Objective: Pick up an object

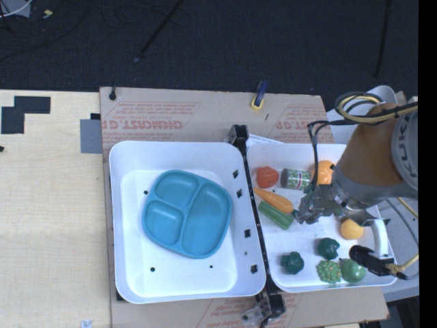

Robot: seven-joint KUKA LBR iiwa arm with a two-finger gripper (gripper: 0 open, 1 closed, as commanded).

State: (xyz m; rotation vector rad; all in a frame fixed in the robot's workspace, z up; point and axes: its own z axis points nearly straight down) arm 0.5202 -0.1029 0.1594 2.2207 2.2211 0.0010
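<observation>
A: Nearest object to pick?
B: Green cucumber (276,214), right bin (300,280), under the carrot (274,199), touching it.
A: Gripper (305,211)?
B: Low, just right of the cucumber. Cannot tell its state.
A: Left bin (130,279)?
B: Blue divided plate (186,212).

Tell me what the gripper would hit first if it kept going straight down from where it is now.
Probably the green cucumber-like piece: the gripper hangs just to its right, near the carrot, in the right bin. Depth is hard to judge from this slanted view, so it may instead land on bare bin floor beside them.
</observation>
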